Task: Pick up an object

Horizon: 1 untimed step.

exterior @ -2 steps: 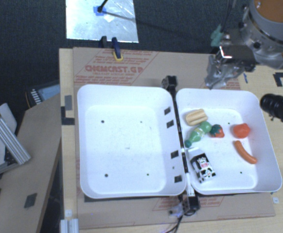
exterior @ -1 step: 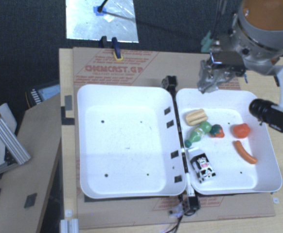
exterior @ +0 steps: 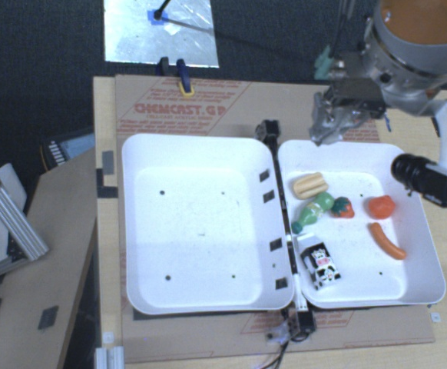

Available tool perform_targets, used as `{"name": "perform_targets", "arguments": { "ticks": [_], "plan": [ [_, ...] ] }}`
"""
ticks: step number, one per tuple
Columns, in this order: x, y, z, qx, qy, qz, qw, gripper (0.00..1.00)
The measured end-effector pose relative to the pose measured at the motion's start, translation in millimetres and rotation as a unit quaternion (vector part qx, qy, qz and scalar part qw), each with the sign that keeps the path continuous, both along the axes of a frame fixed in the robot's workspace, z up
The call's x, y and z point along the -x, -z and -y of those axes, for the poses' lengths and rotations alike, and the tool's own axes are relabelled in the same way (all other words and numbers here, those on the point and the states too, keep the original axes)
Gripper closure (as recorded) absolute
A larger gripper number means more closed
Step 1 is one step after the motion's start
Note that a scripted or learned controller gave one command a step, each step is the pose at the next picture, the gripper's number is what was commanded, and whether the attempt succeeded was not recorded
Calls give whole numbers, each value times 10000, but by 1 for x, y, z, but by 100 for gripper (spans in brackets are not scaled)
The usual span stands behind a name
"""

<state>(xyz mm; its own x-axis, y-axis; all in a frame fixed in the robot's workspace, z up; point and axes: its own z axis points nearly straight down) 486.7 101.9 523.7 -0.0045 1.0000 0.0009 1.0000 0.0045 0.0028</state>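
The right bin (exterior: 415, 283) holds several small toys. A tan bread roll (exterior: 309, 184) lies near its back left. A green vegetable (exterior: 313, 210) sits beside a small red and green piece (exterior: 342, 207). A red tomato (exterior: 380, 205) and an orange sausage (exterior: 387, 241) lie further right. A black and white cow-patterned block (exterior: 321, 265) rests near the front left. My gripper (exterior: 327, 132) hangs above the bin's back edge, well above the bread roll, with nothing seen between its fingers.
The left bin (exterior: 197, 221) lies beside the right one, joined by black clips (exterior: 273, 198) along the divide. A black cylinder (exterior: 415, 174) juts in over the right bin's rim. A shiny metal sheet (exterior: 160, 21) lies behind the bench.
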Motion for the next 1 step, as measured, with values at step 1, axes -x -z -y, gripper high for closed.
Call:
{"name": "perform_targets", "arguments": {
  "ticks": [1],
  "plan": [
    [0,55,22,8,25,-21,10000,100]
  ]
}}
